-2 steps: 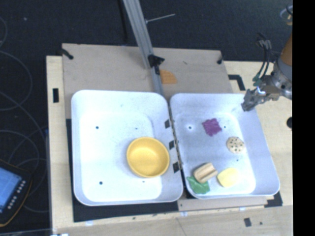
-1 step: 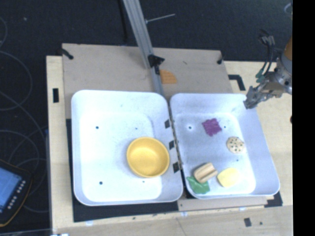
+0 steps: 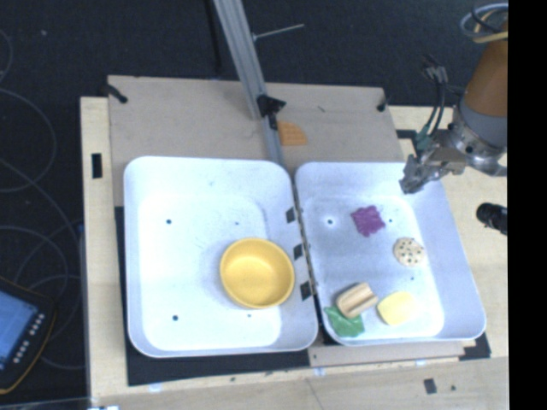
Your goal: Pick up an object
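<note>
Yellow bowl (image 3: pixel 256 272) in left bin (image 3: pixel 154 203). Gripper (image 3: pixel 414 178) at upper right rim of right bin (image 3: pixel 453 254); claw state: cannot tell.

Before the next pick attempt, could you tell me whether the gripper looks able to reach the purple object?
Probably yes: the gripper hovers over the same bin's far edge, and the purple object lies apart from its neighbours, uncovered.

arm (image 3: pixel 487 84) cut off at right, green item (image 3: pixel 344 321) partly hidden
</note>
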`<move>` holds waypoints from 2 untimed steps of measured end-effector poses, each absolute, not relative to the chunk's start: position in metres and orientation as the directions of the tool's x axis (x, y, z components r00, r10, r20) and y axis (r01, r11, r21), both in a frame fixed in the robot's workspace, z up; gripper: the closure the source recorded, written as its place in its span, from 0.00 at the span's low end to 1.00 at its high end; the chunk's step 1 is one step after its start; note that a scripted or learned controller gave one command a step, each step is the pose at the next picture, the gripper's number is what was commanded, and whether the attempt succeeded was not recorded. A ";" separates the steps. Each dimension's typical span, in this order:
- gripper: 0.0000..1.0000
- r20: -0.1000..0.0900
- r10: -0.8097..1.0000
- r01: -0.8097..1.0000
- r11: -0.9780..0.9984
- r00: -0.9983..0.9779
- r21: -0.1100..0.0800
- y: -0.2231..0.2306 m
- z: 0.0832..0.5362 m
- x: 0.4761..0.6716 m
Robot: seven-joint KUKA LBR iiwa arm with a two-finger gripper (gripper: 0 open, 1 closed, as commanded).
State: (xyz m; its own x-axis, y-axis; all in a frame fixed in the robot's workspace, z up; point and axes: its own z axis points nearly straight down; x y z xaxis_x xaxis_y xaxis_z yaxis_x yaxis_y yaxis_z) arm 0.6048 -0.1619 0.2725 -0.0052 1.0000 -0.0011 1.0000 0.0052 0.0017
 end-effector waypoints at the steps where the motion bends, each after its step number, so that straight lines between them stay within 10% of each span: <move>1: 1.00 -0.001 1.000 1.000 0.005 -0.005 0.001 -0.121 0.265 0.603; 2: 1.00 0.000 1.000 1.000 0.006 -0.006 0.000 -0.069 0.251 0.595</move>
